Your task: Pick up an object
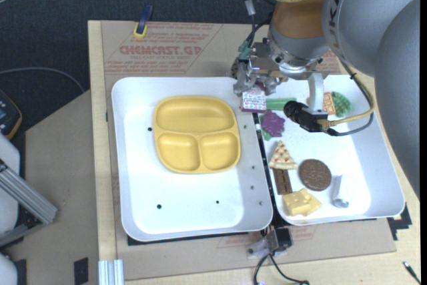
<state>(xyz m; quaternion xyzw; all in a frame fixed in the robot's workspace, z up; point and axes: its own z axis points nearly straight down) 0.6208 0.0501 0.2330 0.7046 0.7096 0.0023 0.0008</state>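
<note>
My gripper point(255, 91) hangs over the ridge between the two bins, near their far edge. A small pink-and-white packet point(253, 102) sits right at its fingertips and looks pinched between them, over the left bin's right rim. In the right bin point(373, 163) lie a purple grape bunch point(272, 122), a pizza slice point(281, 155), a brown bar point(283, 180), a round brown cookie point(314, 174), a yellow cheese wedge point(301, 202) and a small grey piece point(338, 191). Green leaves point(341, 102) and an orange-striped piece point(328, 103) lie at the back, partly behind the arm.
A yellow divided plate point(197, 133) lies in the left bin point(133, 163), with bare white floor around it. A black cable fitting point(301, 115) on the arm hangs over the right bin's back. The arm's bulk covers the upper right.
</note>
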